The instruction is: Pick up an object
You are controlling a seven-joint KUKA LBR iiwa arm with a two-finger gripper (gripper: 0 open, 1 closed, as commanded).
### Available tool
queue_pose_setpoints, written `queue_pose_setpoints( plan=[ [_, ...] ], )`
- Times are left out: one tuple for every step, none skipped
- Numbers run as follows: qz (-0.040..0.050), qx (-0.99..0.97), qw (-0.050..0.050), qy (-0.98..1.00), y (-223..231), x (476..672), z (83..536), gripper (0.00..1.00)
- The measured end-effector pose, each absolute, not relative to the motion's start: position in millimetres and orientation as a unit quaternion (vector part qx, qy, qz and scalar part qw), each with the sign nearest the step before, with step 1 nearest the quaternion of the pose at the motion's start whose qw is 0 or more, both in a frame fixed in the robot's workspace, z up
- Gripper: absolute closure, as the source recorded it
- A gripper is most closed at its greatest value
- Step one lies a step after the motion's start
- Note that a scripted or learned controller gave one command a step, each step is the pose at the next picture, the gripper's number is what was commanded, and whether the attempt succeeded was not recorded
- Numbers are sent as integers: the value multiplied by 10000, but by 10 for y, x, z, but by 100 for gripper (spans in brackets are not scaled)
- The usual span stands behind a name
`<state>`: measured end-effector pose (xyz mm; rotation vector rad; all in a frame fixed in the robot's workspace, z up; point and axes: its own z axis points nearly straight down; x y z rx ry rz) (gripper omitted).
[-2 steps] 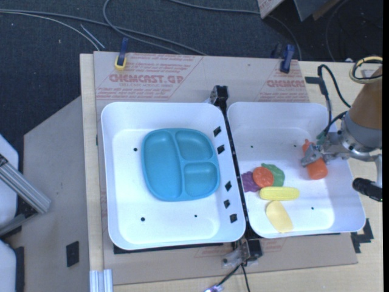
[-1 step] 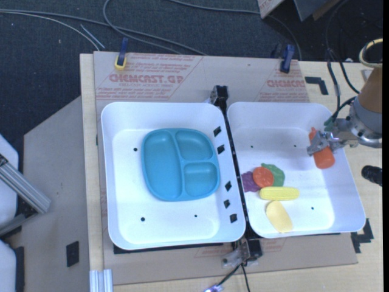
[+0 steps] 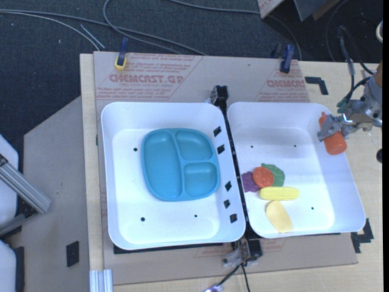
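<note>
Camera view: the end effector [image 3: 333, 128] is sitting at the right edge of the right bin [image 3: 304, 123], with the arm [image 3: 372, 105] reaching in from the right.
End effector state: I cannot tell whether it is released or clenched; an orange piece [image 3: 335, 143] is showing just under it, and I cannot tell if that is a carried toy or part of the tool.
Task things: the toys are lying in a tight cluster in the lower middle of the right bin, well apart from the end effector.
Cluster: a corn cob [image 3: 279, 193] is lying flat, a yellow piece [image 3: 279, 216] is sitting just below it, an orange round [image 3: 263, 176] is touching a green piece [image 3: 276, 174], and a purple piece [image 3: 248, 180] is lying at the left.
Left bin [image 3: 121, 126]: it is holding a blue tray [image 3: 180, 163], upright and central.
Desk [image 3: 152, 72]: it is carrying both bins side by side.
Risk, crowding: the toys are touching, so a descent is likely catching two at once or pushing one aside.
Risk, wall: the end effector is working close to the bin rim, so a low move is risking a knock on it.
Risk, rolling: the cob is looking round and smooth, so it may be slipping out of a pinch.
</note>
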<state>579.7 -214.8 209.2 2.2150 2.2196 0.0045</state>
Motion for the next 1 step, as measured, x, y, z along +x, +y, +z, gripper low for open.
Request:
queue_pose_setpoints(
  plan=[
    [5, 7065, 10, 7077, -2147, 5803, 2124, 100]
  ],
)
